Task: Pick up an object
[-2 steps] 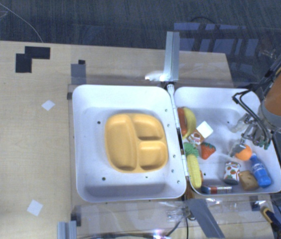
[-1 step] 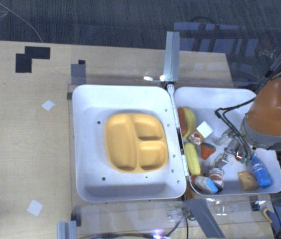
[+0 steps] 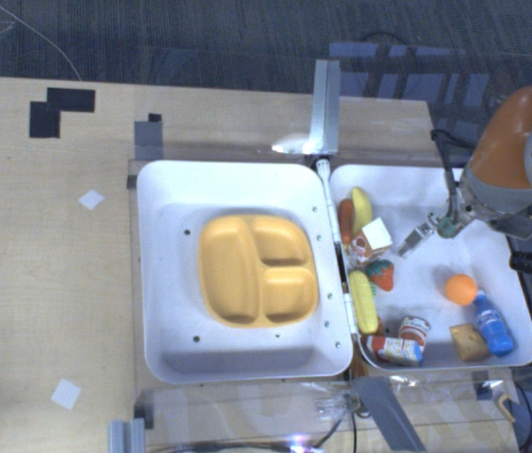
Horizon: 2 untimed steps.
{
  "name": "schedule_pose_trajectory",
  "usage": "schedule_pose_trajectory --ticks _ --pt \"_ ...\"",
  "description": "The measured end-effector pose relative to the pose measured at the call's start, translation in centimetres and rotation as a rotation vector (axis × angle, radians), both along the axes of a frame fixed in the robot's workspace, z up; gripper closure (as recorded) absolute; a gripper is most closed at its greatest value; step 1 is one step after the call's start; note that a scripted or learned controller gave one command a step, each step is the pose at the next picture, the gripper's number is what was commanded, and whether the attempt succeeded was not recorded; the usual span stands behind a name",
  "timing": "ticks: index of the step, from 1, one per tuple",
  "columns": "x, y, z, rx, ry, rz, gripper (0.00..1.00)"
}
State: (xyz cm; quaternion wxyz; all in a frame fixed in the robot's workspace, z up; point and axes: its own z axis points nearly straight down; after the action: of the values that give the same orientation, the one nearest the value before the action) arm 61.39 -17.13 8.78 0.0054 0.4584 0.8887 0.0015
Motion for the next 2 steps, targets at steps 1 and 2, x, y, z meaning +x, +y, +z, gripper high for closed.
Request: schedule_pose_trajectory --ticks 1,2 --pt "5.4 0.1 0.1 0.003 0.02 -0.058 0.0" --pt "5.0 1.5 0.0 -0.006 0.028 0.329 0.0"
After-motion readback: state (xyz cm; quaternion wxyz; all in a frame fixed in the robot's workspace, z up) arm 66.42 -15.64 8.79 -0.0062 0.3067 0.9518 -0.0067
